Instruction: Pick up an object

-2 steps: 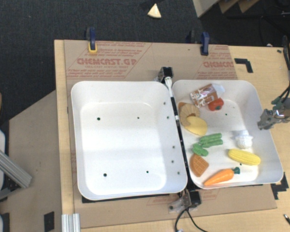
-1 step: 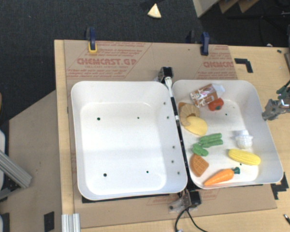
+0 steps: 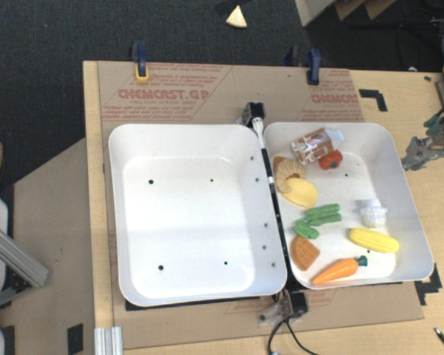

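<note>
Beside the right bin point(image 3: 399, 198), pincer point(image 3: 422, 154) hangs apart from carrot point(image 3: 336, 271).

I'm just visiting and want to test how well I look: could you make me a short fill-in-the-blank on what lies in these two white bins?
1. All the toy foods lie in the ____ shallow white bin.
2. The orange plastic carrot lies nearest that bin's ____ edge.
3. The yellow plastic corn cob lies just ____ the carrot.

Missing words: right; bottom; above

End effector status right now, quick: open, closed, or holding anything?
End effector: cannot be told; it sits at the right edge, outside the right bin, with nothing visibly in its grasp.
</note>
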### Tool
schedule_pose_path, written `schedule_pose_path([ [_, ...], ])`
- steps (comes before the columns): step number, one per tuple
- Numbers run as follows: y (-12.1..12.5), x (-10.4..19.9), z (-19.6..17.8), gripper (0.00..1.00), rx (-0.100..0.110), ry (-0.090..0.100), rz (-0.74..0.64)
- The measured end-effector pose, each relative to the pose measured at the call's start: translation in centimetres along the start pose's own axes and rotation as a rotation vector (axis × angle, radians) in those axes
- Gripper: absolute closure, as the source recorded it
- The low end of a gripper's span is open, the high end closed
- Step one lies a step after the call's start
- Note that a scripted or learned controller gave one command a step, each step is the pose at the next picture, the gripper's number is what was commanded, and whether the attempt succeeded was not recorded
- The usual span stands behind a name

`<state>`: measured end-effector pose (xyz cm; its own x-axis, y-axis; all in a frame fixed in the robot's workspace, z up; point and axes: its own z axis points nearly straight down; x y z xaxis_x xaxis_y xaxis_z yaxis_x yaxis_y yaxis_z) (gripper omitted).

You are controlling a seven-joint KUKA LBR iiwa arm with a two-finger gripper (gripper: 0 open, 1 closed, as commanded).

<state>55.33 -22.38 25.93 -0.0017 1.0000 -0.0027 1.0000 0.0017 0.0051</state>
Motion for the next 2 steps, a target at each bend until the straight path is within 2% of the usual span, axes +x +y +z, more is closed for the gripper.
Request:
schedule_pose_path([
  [1,-3.1,0.0,1.7,1.0,0.009,0.004,0.003],
  [2,-7.7,0.0,1.9,1.0,0.009,0.004,0.004],
])
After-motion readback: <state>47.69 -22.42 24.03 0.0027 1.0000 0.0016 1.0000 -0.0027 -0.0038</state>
